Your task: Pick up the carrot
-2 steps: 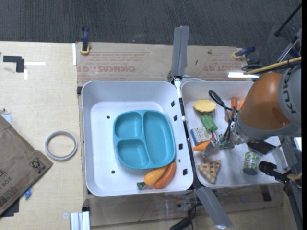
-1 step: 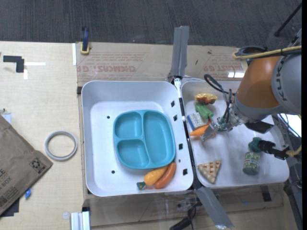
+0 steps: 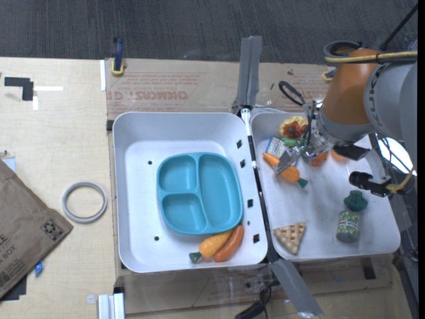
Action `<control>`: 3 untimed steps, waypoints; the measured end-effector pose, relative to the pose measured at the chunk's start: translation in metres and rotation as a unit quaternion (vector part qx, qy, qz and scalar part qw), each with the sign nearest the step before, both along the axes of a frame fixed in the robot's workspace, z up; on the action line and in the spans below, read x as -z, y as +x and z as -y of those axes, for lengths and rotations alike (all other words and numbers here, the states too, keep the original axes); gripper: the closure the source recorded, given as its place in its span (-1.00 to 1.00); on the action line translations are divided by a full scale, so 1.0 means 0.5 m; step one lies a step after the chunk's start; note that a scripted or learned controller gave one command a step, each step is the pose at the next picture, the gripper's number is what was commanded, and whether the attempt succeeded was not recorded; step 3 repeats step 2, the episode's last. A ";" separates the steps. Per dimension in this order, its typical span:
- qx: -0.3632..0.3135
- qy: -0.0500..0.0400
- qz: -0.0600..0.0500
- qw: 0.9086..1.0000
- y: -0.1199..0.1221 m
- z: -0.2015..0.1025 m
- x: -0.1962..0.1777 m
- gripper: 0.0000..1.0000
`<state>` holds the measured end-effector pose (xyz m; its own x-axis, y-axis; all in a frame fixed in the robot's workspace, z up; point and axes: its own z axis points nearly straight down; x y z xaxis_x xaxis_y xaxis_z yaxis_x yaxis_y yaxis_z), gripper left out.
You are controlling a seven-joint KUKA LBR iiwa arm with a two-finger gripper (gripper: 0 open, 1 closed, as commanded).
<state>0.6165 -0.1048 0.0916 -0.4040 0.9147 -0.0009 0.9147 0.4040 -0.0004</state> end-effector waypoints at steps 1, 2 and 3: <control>0.001 0.000 -0.001 1.000 -0.001 0.001 -0.017 1.00; 0.066 0.000 0.001 0.998 0.086 -0.114 -0.201 1.00; 0.066 0.000 0.001 0.998 0.086 -0.114 -0.201 1.00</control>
